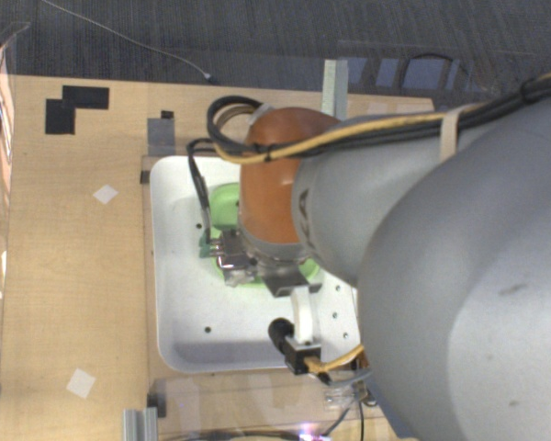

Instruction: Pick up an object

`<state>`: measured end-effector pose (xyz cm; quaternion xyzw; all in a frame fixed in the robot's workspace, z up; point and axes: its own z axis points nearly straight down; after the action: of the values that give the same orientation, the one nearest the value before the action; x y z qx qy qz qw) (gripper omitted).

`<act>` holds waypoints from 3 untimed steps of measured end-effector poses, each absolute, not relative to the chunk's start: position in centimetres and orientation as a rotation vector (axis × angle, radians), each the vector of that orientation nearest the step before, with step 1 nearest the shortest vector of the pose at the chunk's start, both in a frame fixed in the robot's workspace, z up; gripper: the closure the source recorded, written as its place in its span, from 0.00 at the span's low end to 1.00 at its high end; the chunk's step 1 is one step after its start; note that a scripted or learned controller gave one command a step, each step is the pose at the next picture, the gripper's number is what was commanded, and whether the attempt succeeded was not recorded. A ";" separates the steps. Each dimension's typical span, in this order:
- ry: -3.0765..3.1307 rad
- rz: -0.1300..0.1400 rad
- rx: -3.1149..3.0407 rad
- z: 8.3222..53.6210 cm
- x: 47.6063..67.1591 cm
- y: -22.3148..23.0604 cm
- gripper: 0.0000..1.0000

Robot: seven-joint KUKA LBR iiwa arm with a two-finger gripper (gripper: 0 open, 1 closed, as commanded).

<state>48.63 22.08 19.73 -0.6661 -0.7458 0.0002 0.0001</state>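
White bin, pale green object inside

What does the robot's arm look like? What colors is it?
The arm is big, round and smooth grey. Near the wrist it has a shiny orange band. A yellow cable runs along the top beside black cables that loop around. Below the orange part sits a metal wrist piece with a white bracket.

Even overhead light, slightly soft, noisy.
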 end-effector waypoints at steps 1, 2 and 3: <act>-2.202 -0.001 -2.241 19.3 48.7 23.0 1.00; -1.935 0.001 -2.475 18.3 48.6 23.5 1.00; -1.495 0.000 -2.762 18.9 48.8 23.5 1.00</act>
<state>48.77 23.48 18.92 -0.8794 -0.4760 0.0001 0.0003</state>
